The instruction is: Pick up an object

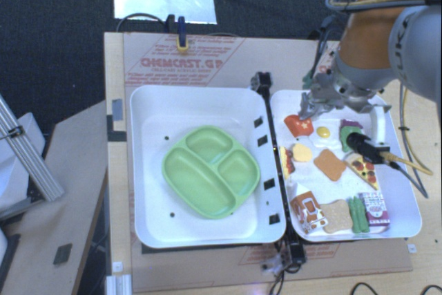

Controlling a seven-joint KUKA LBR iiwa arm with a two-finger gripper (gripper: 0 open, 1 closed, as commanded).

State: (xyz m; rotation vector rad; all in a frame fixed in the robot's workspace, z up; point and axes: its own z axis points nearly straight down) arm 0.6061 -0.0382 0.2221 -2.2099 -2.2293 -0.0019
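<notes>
The right white bin (411,217) holds several toy foods. A red piece (298,126) lies at its upper left, beside a fried egg (323,132) and a yellow wedge (302,152). My gripper (312,107) hangs over the bin's upper left, just above and slightly right of the red piece, very close to its top edge. I cannot tell whether it touches the piece. Nothing is visibly lifted. The grey arm with its orange band comes in from the upper right and hides the bin's back wall.
A brown slab (330,164), a pizza slice (364,171), a purple and green item (351,126), a bread slice (338,216), an orange-white box (307,211), green beans (358,214) and a pink carton (375,207) fill the right bin. The left bin (148,148) holds a green divided plate (210,171).
</notes>
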